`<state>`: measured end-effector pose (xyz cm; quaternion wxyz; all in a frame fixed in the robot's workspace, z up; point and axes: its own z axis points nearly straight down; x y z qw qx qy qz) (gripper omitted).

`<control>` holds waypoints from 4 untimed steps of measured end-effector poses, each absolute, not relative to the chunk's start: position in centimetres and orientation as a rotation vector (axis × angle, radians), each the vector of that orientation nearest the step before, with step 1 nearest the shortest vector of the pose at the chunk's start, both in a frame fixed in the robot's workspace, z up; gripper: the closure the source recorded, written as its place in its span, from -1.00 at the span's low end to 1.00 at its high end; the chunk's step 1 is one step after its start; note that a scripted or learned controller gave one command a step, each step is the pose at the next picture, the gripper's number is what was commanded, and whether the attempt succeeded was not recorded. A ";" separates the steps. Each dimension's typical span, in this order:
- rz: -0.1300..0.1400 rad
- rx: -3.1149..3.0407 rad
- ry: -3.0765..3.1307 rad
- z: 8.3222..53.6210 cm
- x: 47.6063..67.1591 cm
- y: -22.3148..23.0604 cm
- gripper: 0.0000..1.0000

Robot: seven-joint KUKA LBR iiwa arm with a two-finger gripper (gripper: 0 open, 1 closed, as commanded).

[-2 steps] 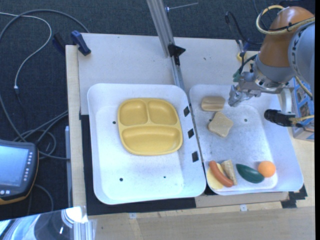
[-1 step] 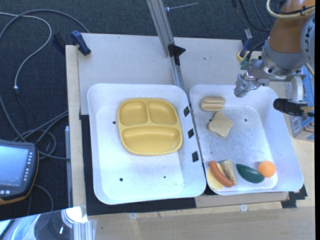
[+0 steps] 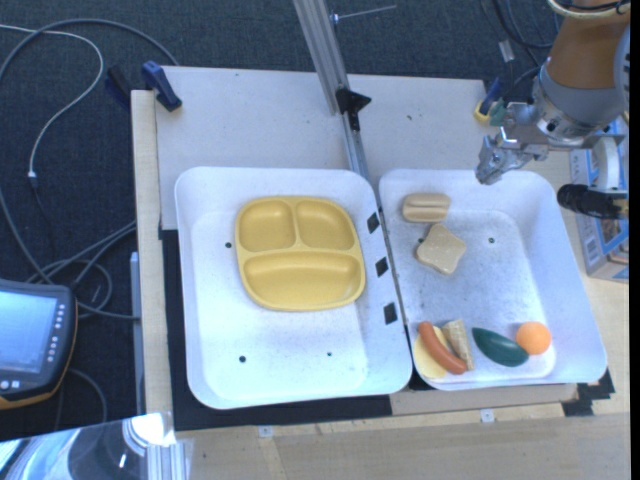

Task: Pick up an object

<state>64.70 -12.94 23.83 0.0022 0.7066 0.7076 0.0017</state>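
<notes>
1. Nearest you, along the right bin's (image 3: 570, 268) 6 o'clock edge, you have a row of toy food: a red-orange sausage (image 3: 441, 349), a tan wedge-shaped piece (image 3: 458, 340) touching it, a dark green vegetable (image 3: 499, 347), and an orange ball (image 3: 534, 338) just beside the green one at its 3 o'clock.
2. Toward the same bin's 11 o'clock you will find a tan bread slice (image 3: 441, 250), tilted, and just beyond it at 12 o'clock a bun-shaped roll (image 3: 426, 208) lying crosswise. The two are near each other; whether they touch is unclear.
3. In the left bin (image 3: 200, 268) you have one yellow divided plate (image 3: 298, 252) with three compartments, sitting above the bin's centre.
4. The gripper (image 3: 492, 171) hangs over the right bin's 12 o'clock rim, at the roll's 2 o'clock and well apart from it. You can see nothing between its fingers; how far they are spread cannot be told from this angle.
5. Above the gripper, the grey wrist and orange band (image 3: 590, 43) enter from your 2 o'clock corner.
6. A metal post (image 3: 325, 43) rises at 12 o'clock between the bins.
</notes>
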 end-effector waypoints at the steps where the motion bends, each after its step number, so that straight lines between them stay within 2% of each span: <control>1: 0.004 2.215 2.231 24.4 64.3 -6.8 1.00; 3: 0.000 2.218 2.233 22.3 61.9 4.4 1.00; 4: 0.001 2.217 2.233 23.5 60.0 9.7 1.00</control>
